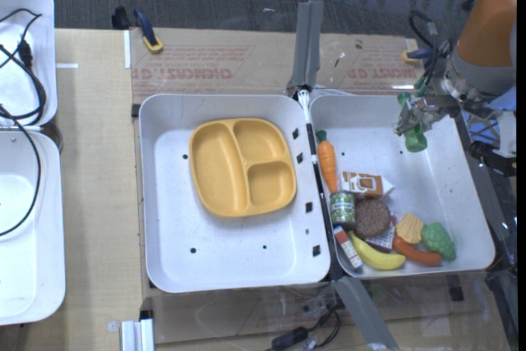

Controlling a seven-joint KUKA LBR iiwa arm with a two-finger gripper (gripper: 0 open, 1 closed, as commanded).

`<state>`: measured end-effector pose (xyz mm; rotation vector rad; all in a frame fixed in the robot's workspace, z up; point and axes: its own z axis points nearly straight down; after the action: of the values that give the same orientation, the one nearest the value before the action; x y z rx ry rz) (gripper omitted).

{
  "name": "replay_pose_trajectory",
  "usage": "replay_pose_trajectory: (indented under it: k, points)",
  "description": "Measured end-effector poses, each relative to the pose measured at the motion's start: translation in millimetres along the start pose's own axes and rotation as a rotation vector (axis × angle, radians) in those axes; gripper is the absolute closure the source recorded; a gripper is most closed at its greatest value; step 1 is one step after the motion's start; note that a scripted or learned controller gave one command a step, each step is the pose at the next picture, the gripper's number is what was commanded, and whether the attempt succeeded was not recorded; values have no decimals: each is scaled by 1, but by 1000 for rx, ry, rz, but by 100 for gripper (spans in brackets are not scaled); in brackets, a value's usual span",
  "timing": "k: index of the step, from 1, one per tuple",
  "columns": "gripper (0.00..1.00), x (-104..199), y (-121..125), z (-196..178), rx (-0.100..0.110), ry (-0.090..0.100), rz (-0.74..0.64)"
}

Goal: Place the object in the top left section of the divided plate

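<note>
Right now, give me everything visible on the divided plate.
The divided plate is yellow-orange, plastic-looking, a rounded rectangle with three recessed sections set apart by raised ridges: one long section along its left side, two smaller ones on its right. It lies flat and face up, turned slightly askew, on the floor of the left white bin, toward the upper middle. All three sections hold nothing. Apart from the bin floor, nothing touches it.

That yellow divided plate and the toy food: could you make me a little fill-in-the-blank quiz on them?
1. The yellow plastic divided plate lies in the ____ white bin.
2. The plate has ____ sections.
3. The orange toy carrot lies in the ____ white bin.
4. The yellow toy banana lies beside the round ____ patty.

Missing words: left; three; right; brown
</note>
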<state>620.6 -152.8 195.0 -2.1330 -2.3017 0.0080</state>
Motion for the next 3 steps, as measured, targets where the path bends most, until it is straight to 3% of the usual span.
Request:
replay_pose_trajectory:
  k: [1, 2, 3]
  points:
    - [100, 89, 24, 8, 1, 0, -84]
    - [100, 149, 44, 8, -1, -1, -98]
    - [100, 210, 55, 7, -1, -2, -213]
